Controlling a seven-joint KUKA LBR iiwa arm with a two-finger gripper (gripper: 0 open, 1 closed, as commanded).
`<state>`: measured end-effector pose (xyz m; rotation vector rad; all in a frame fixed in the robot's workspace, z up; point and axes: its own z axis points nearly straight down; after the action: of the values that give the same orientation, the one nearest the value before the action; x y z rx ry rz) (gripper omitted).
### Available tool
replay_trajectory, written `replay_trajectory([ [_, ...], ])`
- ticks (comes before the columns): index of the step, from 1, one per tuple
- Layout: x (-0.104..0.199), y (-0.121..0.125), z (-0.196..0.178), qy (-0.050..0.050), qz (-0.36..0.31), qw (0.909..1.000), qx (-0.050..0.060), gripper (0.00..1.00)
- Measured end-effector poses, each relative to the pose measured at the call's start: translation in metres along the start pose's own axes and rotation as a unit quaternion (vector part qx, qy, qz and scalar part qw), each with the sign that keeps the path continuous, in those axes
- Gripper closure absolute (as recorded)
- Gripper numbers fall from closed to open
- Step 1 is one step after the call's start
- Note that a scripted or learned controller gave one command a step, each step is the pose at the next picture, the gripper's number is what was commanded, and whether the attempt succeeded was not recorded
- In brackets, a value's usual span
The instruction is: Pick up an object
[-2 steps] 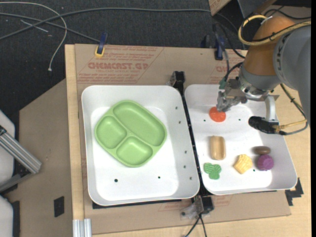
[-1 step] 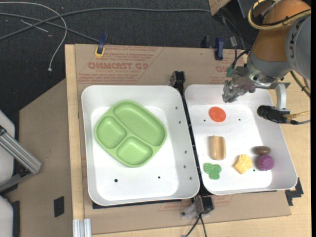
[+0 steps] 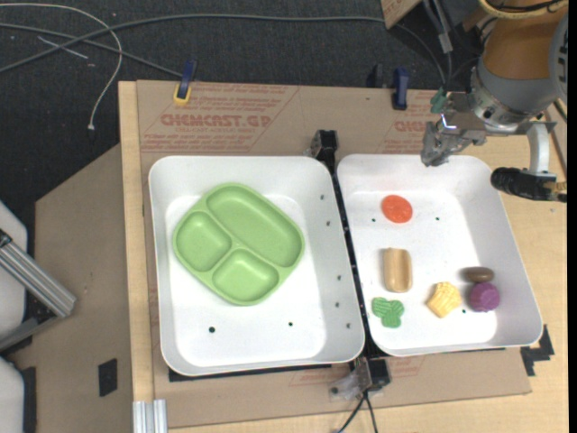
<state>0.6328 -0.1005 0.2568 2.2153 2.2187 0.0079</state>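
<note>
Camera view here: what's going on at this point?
The arm's gripper hangs over the back edge of the right bin, holding nothing. Lying in that bin are an orange piece, a tan piece, green, yellow, brown and purple toys. The left bin holds a green divided plate.

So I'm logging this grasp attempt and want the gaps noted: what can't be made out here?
- Gripper: small and dark over the right bin's far rim; finger state unreadable.
- Arm: cut off by the top edge.
- Brown item: partly hidden by the purple item; shape unclear.
</note>
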Motion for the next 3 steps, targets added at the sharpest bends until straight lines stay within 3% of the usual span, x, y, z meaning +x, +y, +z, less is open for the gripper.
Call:
replay_trajectory([
  [1,0.000,0.001,-0.040,0.000,0.000,1.0000,0.001,1.00],
  [3,0.103,0.016,-0.035,0.001,-0.002,1.0000,0.003,1.00],
])
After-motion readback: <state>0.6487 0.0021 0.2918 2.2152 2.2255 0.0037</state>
